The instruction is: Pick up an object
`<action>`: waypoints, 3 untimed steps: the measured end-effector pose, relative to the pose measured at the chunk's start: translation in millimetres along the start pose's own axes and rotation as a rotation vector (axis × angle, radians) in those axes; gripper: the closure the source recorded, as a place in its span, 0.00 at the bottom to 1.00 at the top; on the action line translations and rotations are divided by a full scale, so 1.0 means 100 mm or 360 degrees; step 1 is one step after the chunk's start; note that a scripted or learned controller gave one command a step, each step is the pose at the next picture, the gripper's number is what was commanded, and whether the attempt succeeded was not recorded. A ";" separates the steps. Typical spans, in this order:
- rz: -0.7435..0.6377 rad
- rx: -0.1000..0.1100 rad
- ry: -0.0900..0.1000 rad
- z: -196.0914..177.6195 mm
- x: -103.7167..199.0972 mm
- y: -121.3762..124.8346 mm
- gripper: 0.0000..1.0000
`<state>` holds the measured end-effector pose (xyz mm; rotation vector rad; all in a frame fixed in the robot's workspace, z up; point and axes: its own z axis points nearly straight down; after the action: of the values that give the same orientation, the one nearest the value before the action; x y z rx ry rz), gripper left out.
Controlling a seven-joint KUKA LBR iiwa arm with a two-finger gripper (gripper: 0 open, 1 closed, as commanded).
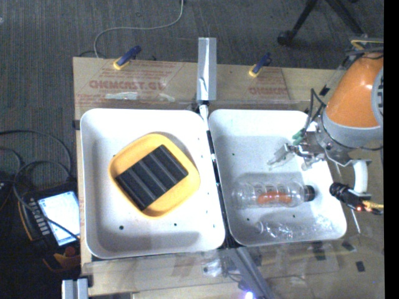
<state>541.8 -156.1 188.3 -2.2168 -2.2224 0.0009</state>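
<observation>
since the clear bottle [273,194] lies on its side in the right bin [249,136], just nearer than the hand [293,149], whose fingers look spread and empty, it should drop squarely across the bottle's middle.

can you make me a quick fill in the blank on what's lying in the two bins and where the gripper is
1. The yellow object with the ribbed black top lies in the ____ bin.
2. The clear plastic bottle lies on its ____ in the right bin.
3. The gripper hangs over the ____ bin.
4. The band on the arm is ____.

Missing words: left; side; right; orange
</observation>
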 end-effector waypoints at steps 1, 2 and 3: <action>0.0000 0.0000 0.0000 0.00 0.00 0.00 0.00; -0.0378 -0.0024 -0.0009 0.97 0.31 -0.24 0.00; 0.0017 -0.0022 -0.0004 0.97 0.09 0.40 0.00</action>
<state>581.3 -147.3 90.8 -2.2364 -2.2188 -0.0116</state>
